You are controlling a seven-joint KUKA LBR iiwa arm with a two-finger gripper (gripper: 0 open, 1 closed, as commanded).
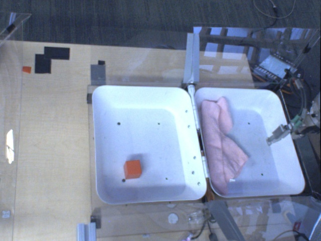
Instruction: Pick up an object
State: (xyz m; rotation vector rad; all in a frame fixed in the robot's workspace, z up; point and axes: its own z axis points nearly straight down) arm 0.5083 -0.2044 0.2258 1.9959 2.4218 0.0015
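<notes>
Reaching in low over the right bin's [281,102] edge, fingers [275,136] state unclear.

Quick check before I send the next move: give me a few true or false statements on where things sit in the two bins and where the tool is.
1. The orange block lies in the left bin. True.
2. The pink cloth lies in the left bin. False: it lies in the right bin.
3. The tool is at the right bin's right edge. True.
4. The tool touches the cloth. False: bare bin floor separates them.
</notes>
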